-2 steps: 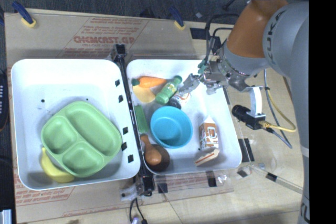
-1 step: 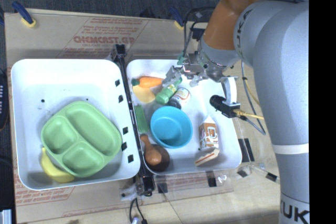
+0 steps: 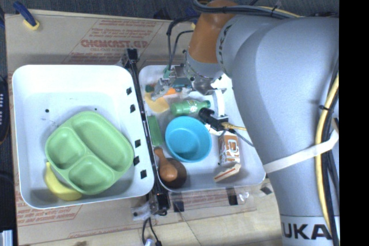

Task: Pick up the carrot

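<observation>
Many items crowd right bin [image 3: 203, 179]: blue bowl [image 3: 187, 139], green bottle [image 3: 188, 106]. Carrot [image 3: 154, 89], likely orange sliver in far corner, just beside claw [image 3: 172, 82]. Claw state: cannot tell. Risk: grabs bottle, scrapes bin wall, misses carrot.

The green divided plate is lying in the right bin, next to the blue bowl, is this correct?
Not quite. The camera view shows the green divided plate lying in the left bin; the blue bowl sits in the right bin, across the divider.
</observation>
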Motion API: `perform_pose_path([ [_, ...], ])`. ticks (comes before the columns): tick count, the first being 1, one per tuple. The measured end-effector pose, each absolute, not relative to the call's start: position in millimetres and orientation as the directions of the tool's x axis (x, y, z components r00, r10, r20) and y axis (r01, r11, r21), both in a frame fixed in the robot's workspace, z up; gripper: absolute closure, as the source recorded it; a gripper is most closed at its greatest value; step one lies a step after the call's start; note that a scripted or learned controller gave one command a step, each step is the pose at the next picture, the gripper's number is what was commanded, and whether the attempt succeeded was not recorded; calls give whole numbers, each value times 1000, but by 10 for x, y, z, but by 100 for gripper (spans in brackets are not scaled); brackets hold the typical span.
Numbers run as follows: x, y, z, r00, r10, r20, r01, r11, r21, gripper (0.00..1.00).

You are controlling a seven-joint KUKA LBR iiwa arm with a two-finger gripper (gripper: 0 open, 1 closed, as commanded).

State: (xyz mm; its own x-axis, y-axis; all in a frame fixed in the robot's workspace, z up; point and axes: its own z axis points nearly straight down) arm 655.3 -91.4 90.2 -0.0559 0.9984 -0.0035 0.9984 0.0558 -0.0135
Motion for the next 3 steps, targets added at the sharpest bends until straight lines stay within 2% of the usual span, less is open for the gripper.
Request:
perform_pose_path([
  [1, 6553, -906, 1011, -64, 998, -2, 998, 64, -21, 100],
  [2, 6552, -906, 1009, -65, 998, -2, 998, 64, -21, 0],
  [3, 6554, -903, 1110, -71, 997, -3, 997, 71, -25, 100],
])
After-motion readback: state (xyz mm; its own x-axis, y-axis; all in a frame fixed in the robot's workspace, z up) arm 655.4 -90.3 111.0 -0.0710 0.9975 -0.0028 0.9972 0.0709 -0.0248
